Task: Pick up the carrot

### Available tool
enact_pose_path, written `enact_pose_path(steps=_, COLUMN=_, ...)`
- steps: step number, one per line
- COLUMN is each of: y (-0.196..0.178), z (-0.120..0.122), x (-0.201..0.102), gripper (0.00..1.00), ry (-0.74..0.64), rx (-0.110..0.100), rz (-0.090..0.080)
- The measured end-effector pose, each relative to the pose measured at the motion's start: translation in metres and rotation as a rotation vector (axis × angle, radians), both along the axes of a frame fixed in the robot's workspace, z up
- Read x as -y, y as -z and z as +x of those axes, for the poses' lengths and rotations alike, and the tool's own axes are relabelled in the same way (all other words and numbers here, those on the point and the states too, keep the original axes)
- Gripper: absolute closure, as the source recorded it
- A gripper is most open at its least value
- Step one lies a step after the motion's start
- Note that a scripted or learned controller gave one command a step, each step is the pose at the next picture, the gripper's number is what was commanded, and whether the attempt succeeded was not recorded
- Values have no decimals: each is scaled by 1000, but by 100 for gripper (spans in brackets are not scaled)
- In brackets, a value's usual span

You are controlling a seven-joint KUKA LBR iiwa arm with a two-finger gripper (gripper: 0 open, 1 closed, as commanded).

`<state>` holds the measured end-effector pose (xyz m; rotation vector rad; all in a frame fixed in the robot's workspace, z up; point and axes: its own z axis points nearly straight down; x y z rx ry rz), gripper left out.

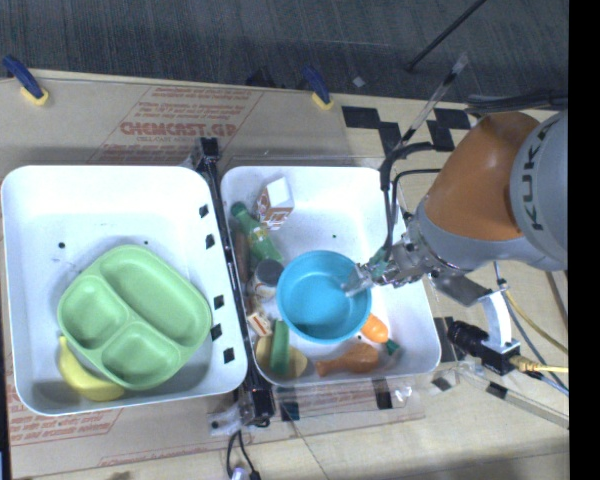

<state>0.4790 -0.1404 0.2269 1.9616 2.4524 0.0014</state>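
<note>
The carrot [375,328] is a small orange piece with a green tip, lying in the right bin [330,193] near the front right corner, partly tucked under the rim of a blue bowl [322,296]. My gripper [360,282] hangs over the bowl's right rim, just above and left of the carrot, and nothing can be seen held in it. The grey and orange arm comes in from the right.
A brown drumstick-shaped toy [348,360] lies in front of the carrot. A green bottle [252,230], a small box [275,198] and a green-yellow item [280,348] line the right bin's left side. The left bin [40,208] holds a green divided plate [135,313] over a yellow object [80,380].
</note>
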Motion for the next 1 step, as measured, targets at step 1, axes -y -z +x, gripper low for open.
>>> enact_pose_path(steps=1, y=3, z=-2, x=1, gripper=0, ry=2, rx=-7, rz=1)
